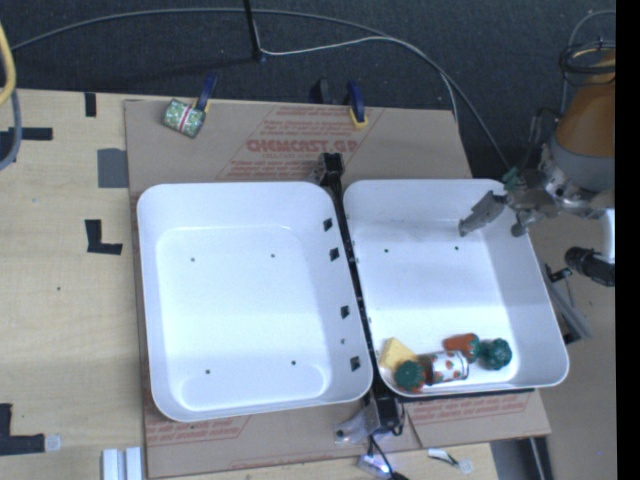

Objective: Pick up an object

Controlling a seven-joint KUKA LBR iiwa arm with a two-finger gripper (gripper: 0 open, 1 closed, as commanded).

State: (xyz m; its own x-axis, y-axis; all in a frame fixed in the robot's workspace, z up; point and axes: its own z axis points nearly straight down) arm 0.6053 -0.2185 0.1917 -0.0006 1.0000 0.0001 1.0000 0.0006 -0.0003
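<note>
a: so from the camera view we've got the two white bins side by side on the cardboard sheet (300,148). the left bin (160,298) is just bare white floor with a few small dark dots.

b: yeah, and all the stuff we care about sits in the right bin (520,268), bunched in its near corner against the front wall. we count a yellow wedge-shaped piece (397,351), a dark green round thing (408,373) just below it and touching it, a little can-like object (450,367) lying on its side with a white and red label, an orange-red piece (460,343) just above that, and a teal-green knobbly ball (492,352) at the right end. they're all packed close, some touching.

a: where's the arm though?

b: over the far right rim of that same bin, well apart from the pile. the gripper (492,213) hangs off the grey wrist under the orange band (585,118), and we see its two fingers spread apart, one poking left over the bin floor, the other shorter one near the rim. nothing between them.

a: anything else on the bench?

b: a small green patterned block (184,117) on the far left corner of the cardboard, plus blue clamps (354,101) at the back edge and a cable (330,28) looping over the dark floor.
</note>
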